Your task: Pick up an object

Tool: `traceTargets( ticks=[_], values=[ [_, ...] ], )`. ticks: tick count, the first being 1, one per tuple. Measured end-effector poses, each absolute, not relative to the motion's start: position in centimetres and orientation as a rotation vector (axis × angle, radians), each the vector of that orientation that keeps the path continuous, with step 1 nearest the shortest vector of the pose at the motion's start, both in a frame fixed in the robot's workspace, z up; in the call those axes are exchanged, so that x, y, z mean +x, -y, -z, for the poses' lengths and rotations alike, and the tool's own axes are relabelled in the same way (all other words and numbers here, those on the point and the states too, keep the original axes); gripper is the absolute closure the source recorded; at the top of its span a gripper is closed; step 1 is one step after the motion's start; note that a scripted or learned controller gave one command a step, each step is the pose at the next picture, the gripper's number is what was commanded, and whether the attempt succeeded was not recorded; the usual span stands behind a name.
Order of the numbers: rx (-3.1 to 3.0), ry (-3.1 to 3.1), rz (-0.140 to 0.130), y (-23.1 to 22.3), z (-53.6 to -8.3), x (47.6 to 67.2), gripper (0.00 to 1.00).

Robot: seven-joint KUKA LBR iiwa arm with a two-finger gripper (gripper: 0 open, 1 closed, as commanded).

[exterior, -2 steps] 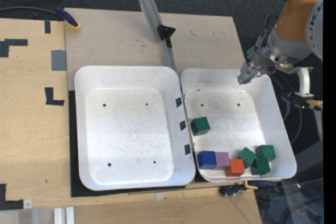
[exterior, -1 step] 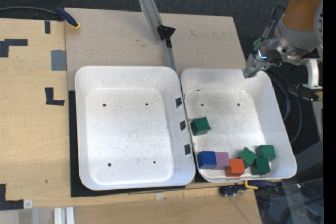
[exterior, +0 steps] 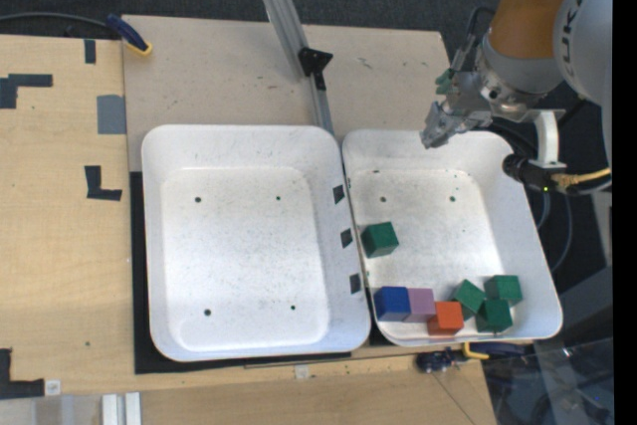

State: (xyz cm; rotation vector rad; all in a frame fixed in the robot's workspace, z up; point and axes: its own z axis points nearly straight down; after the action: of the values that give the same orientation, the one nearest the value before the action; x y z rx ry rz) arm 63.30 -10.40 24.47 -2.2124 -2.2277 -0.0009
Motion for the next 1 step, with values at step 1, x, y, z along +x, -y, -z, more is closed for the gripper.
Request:
traceTargets(
  ticks=[1],
  values=[
    [-2.212,2.228,0.001,4.35,-24.37,64.07,1.00]
  ],
)
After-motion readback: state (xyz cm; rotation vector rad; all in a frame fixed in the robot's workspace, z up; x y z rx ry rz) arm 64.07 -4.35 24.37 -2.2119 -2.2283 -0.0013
